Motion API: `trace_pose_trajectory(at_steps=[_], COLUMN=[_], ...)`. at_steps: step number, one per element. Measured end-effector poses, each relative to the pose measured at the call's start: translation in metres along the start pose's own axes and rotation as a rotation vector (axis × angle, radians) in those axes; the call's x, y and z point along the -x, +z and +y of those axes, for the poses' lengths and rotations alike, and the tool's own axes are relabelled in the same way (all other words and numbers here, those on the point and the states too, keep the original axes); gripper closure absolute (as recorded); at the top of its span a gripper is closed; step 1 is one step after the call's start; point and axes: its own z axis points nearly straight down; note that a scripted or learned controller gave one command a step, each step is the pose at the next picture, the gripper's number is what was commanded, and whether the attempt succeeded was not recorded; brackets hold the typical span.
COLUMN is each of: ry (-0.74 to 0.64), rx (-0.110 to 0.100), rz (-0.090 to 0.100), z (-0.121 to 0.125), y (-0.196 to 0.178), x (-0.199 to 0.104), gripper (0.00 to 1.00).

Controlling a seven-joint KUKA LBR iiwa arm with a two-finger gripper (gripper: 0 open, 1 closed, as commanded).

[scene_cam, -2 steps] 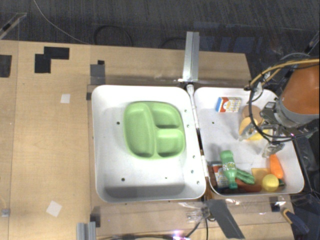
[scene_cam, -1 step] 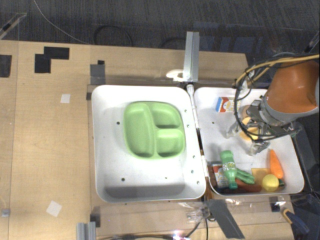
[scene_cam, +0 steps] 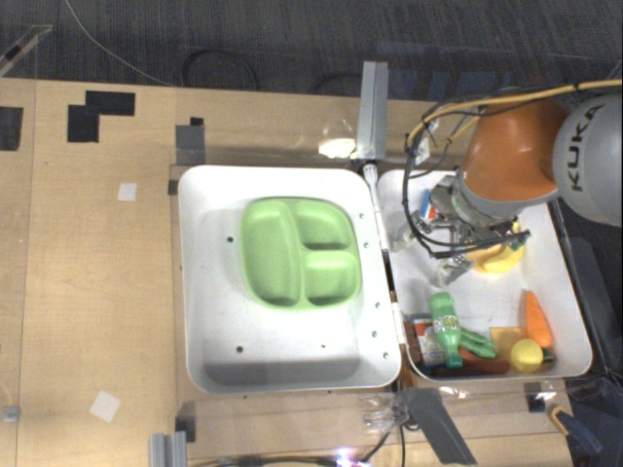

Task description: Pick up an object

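The grey arm's two-finger gripper (scene_cam: 474,244) hangs low in the right-hand shallow white bin (scene_cam: 574,305), over a yellow banana-shaped toy (scene_cam: 499,258); whether it is apart or together I cannot tell. This looks like the reach-and-grasp step. Next calls for closing, then a straight lift. At six o'clock crowd a green plastic bottle (scene_cam: 446,322), orange carrot (scene_cam: 537,319) and yellow ball (scene_cam: 526,354); open floor lies between.
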Motion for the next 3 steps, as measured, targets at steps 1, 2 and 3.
trace_pose_trajectory(at_steps=[1, 2, 3], ry=[0.003, 0.033, -0.310], rx=[-0.011, -0.008, 0.005], rz=[-0.013, 0.000, 0.008], z=[-0.004, -0.055, -0.083], y=[-0.016, -0.109, -0.054], x=[0.003, 0.017, -0.026], gripper=[1.00, 1.00, 1.00])
